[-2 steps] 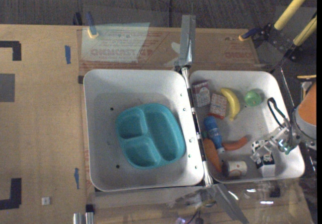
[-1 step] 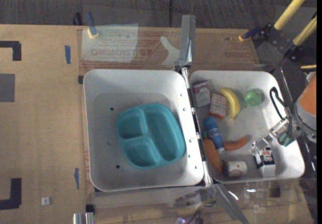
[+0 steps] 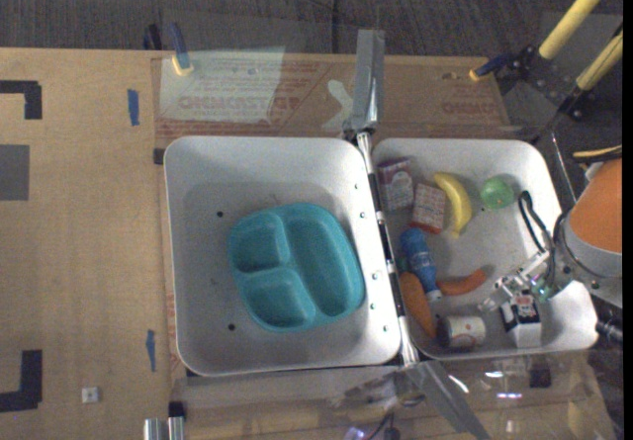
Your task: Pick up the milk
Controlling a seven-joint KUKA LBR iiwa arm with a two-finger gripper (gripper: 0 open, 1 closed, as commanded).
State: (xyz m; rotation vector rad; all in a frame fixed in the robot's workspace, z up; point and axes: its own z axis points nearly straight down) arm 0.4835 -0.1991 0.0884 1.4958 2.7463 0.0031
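Reading any label is beyond me from up here: print on the cartons is too small and blurred to make out. The milk carton (image 3: 397, 182) lies in the far left corner of the right bin (image 3: 542, 163), purple and white, touching a second small carton (image 3: 429, 207) with red on it. A banana (image 3: 455, 201) curves just beside that, and a green ball (image 3: 498, 193) sits further right. Nearer the front are a blue bottle (image 3: 419, 263), a carrot (image 3: 416, 302) along the divider, an orange sausage-like piece (image 3: 463, 282) and a small can (image 3: 462, 331) on its side. A teal divided plate (image 3: 295, 268) lies in the left bin (image 3: 198, 230). My gripper (image 3: 521, 296) hangs low over the right bin's near right corner, well apart from the milk; whether it is spread or pressed together I cannot tell.
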